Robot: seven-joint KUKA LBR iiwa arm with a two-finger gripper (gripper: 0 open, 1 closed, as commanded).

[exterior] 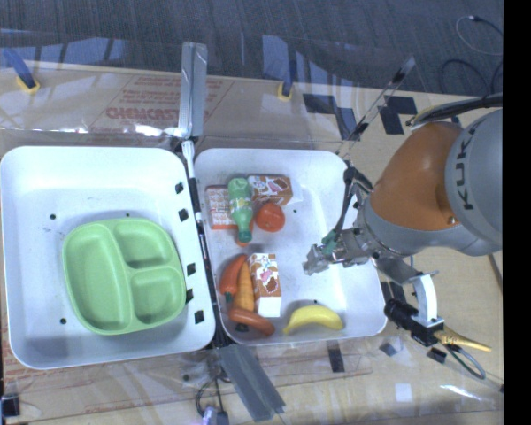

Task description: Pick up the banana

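Note:
A yellow banana point(313, 318) lies near the front edge of the right bin point(314, 172), curved side down. My gripper point(319, 258) hangs over the right part of that bin, a little behind the banana and to its right, apart from it. Nothing shows between its fingers, which are small and dark in this view. The grey arm with its orange band point(416, 189) comes in from the right.
The right bin also holds a green bottle point(241, 206), a red tomato point(270, 217), snack packets point(265, 284), a carrot point(232, 275) and a sausage point(250, 321) along its left side. A green divided plate point(124, 274) rests in the left bin point(35, 175).

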